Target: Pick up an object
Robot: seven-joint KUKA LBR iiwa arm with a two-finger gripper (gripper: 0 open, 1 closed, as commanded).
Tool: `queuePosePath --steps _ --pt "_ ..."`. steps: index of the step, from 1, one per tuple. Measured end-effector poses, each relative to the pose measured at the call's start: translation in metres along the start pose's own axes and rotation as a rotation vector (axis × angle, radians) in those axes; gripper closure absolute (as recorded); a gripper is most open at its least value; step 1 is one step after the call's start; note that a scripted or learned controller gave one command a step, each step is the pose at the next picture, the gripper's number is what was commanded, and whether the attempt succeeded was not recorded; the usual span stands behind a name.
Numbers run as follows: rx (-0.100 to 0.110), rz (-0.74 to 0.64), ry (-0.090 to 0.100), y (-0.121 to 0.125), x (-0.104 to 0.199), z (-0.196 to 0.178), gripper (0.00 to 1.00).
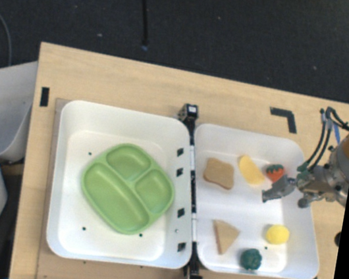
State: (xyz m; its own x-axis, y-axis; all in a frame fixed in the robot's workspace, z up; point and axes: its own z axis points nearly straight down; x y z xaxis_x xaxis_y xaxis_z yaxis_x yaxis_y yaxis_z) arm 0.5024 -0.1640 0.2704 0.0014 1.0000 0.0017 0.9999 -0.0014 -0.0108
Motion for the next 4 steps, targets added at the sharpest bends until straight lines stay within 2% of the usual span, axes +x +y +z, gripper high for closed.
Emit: queuePosePath --steps 1,2,3,4 --pt "-0.012 -0.003 -0.003 0.002 0.0 -0.006 0.0" --pt "-0.007 -0.001 -0.002 0.005 0.002 0.056 0.0" --pt "-0.008 0.0 -0.002 0.005 0.003 0.099 0.0" --pt "-0.008 0.0 -0.003 0.006 -0.009 0.151 0.0"
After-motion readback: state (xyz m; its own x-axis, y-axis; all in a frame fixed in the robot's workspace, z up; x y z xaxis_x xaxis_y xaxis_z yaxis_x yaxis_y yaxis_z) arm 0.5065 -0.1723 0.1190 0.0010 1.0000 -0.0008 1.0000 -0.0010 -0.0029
